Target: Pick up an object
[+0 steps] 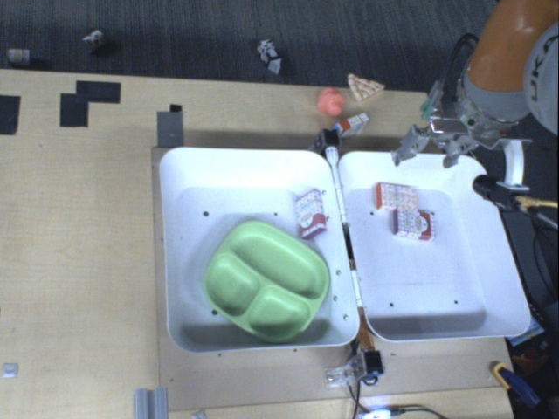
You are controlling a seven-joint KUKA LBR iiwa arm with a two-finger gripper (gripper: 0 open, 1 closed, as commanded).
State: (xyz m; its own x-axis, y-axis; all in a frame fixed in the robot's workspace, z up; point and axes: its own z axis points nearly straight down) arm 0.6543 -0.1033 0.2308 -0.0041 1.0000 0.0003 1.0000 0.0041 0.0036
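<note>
Camera view: gripper [434, 149] sits over the far rim of the right bin [489, 312], fingers spread apart, nothing between them. Right bin holds two small printed packets, one orange-and-white [397, 195], one purple [411, 223], touching each other, clear of the gripper. Left bin [179, 260] holds a green divided plate [266, 278] and a small red-and-white packet [311, 213] near the dividing wall. A pink ball [330, 102] lies on the bench beyond the bins
</note>
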